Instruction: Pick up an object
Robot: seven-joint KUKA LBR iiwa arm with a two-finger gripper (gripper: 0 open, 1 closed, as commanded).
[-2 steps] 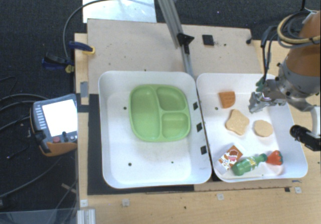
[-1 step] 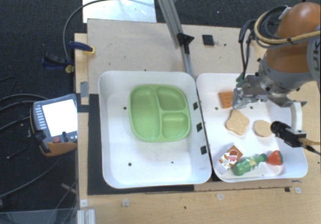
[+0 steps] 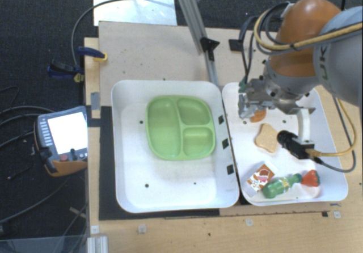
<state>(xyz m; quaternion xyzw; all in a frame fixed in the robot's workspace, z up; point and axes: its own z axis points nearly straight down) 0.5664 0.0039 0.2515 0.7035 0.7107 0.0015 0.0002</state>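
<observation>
We begin with the counter (image 3: 153, 53), which carries two white bins side by side: the left bin (image 3: 130, 189) holds a green divided plate (image 3: 181, 127), and the right bin (image 3: 334, 189) holds every candidate object. The arm (image 3: 306, 25) reaches in from the right and covers the upper part of the right bin, with the tool (image 3: 249, 107) low near that bin's upper left corner. An orange item (image 3: 258, 115) lies just beside or touching the tool, but we cannot tell whether the tool is released or clenched, nor whether anything sits in it. We judge the first risk to be a miss: the orange item is small and partly hidden, so a closing move may pinch air or push it aside. The second risk is the bin wall (image 3: 226, 110), close to the tool; a slight offset could land on the rim rather than the floor. A toast-shaped piece (image 3: 266, 137) lies near, and a careless lift or sweep could drag it along. The small carton (image 3: 260, 178), the green bottle (image 3: 282, 185) and the red item (image 3: 310, 177) cluster at the lower edge, well apart, and we consider them unlikely to be disturbed
</observation>
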